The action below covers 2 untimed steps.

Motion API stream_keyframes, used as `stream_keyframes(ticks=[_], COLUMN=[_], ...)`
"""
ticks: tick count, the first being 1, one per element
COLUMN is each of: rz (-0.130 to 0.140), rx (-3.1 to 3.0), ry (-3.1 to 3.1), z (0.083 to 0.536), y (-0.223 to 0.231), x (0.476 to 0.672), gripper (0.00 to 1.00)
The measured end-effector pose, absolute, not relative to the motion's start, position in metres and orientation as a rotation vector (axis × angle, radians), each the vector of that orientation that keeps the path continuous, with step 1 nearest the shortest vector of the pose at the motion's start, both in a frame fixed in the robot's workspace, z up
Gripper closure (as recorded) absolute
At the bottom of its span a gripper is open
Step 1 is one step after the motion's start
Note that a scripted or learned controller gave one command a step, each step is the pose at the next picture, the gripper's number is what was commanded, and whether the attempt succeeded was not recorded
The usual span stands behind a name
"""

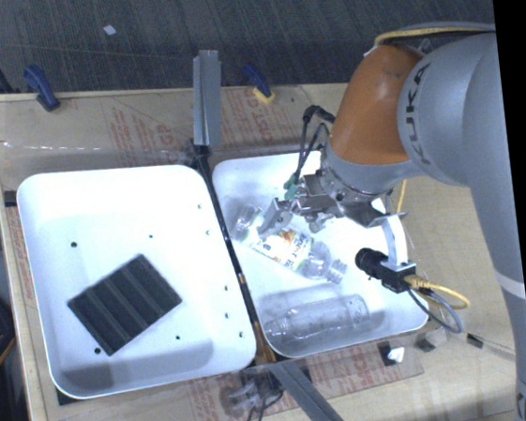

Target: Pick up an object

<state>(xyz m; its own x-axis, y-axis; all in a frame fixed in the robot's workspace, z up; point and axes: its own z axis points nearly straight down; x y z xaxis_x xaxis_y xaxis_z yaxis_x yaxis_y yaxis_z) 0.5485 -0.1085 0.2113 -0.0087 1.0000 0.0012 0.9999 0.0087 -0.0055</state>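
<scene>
The end effector (282,214) hangs low over the right bin (390,327), and I cannot tell how it is set. Just beneath and slightly nearer the camera lies a small packet (288,245), white with orange and green print, flat and crinkly, probably the likeliest target. Touching its near side is a small clear plastic piece (321,266); farther toward the front wall rests a clear plastic bottle (315,320) on its side. The risks, as I judge them: the thin packet may slip away instead of lifting, the clear items give little to grip and the bottle would roll, and crowding could mean a nudge rather than a hold. Well away, in the left bin (44,277), lies a dark ribbed slab (124,303)
</scene>
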Motion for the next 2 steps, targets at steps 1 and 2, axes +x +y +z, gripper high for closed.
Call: stream_keyframes(ticks=[1,2], rz=[0.005,0.003], rx=[-2.226,-2.163], ry=[-2.212,-2.277], z=[0.149,0.116], y=[-0.143,-0.135], x=[0.562,0.555], gripper=[0.00,0.00])
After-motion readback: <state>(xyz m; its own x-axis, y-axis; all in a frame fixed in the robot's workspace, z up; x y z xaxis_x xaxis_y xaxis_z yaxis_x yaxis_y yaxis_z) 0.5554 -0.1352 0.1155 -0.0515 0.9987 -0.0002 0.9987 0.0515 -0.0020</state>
